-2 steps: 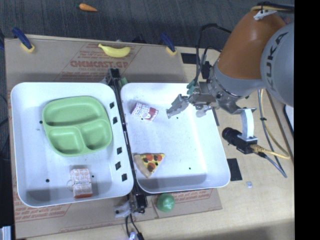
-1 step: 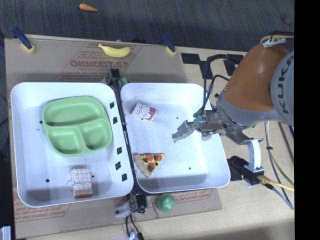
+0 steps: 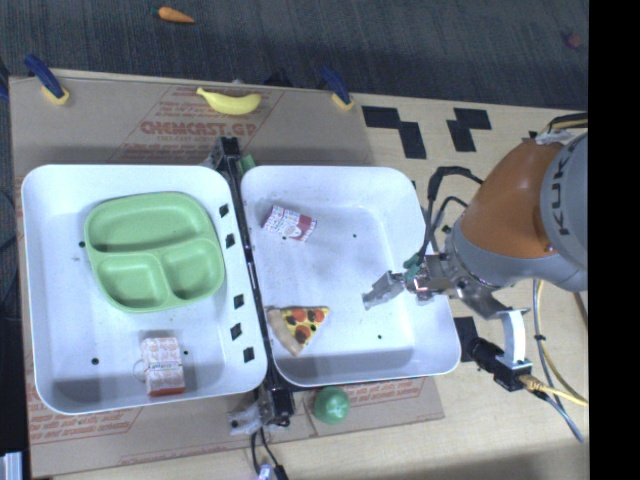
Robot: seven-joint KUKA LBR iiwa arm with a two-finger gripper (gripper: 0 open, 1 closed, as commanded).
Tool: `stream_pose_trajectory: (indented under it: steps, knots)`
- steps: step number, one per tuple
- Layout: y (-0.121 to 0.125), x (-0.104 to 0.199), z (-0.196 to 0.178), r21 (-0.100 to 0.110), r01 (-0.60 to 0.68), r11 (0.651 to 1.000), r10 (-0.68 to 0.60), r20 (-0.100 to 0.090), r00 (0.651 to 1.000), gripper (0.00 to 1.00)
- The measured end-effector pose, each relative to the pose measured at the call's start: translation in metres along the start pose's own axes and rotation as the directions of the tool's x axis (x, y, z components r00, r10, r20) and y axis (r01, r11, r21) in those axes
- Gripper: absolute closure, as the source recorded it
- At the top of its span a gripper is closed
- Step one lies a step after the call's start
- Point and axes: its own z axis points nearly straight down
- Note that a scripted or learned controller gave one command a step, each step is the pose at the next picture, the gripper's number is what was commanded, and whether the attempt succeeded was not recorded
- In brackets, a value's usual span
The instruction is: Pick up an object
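Camera view, 1 frame, looking down on 2 white bins side by side. Arm (image 3: 525,223) in from right, grey with orange band, wrist over right bin's (image 3: 400,363) right wall. Gripper (image 3: 383,290) low over right half of that bin, pointing left; fingers slightly apart, nothing between them.

Right bin contents:
- Pizza slice toy (image 3: 297,326): triangular, yellow crust edge, red and dark topping spots, green flecks. Lying flat near front-left corner, just beside the divider. Well apart from gripper.
- Small crumpled packet (image 3: 289,224): white with red print, text too small to read. Near back-left, apart from the pizza slice.

Left bin (image 3: 40,268) contents:
- Green 3-compartment tray (image 3: 153,248), upright, taking up back and middle area.
- Wrapped snack packet (image 3: 162,363): tan with red stripes, print unreadable. Near front, apart from the tray.

Outside bins:
- Toy banana (image 3: 229,99) on cardboard sheet (image 3: 300,118) behind the bins.
- Green ball (image 3: 331,404) at front, just beside right bin's front wall.
- Blue clamps at cardboard's back edge: 1 at left (image 3: 46,79), 1 at right (image 3: 335,85).
- Orange carrot-like item (image 3: 176,14) on dark floor, far back.

Writing: "CHEMCAST GP" in red on cardboard, back left.
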Motion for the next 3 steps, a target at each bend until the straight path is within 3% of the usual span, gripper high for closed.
stream_pose_trajectory:
  steps: [1, 2, 3]
  knots:
    - [0.048, -0.02, 0.061, 0.001, 0.003, 1.0, -0.003, -0.001, 1.0, 0.0]
    - [0.143, -0.013, 0.067, -0.003, 0.0, 1.0, 0.0, -0.002, 1.0, 0.0]
    - [0.181, -0.004, -0.031, -0.007, 0.001, 1.0, -0.001, 0.001, 1.0, 0.0]
